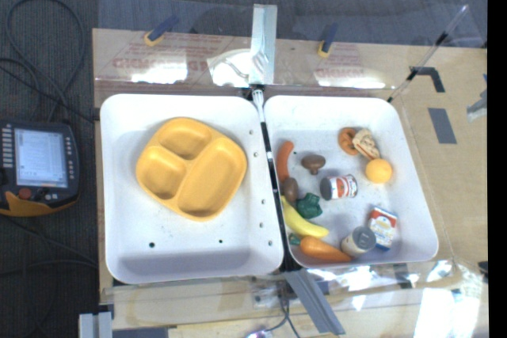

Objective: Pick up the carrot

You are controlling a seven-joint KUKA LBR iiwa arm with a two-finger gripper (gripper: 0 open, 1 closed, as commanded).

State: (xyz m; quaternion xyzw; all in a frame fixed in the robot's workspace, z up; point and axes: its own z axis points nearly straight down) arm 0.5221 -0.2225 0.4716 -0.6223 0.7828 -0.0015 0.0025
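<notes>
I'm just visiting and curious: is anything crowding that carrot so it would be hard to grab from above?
Nothing lies on top of the carrot, at the right bin's near edge. But it is hemmed in: the banana touches its left end and a small grey-lidded jar presses its right end.

Two bins sit side by side on the desk (444,162). The left bin (127,249) has a plate (191,167) in it. In the right bin (408,170), the carrot (323,250) lies at the front, just beside a banana (303,224) and a can (340,187).
</notes>
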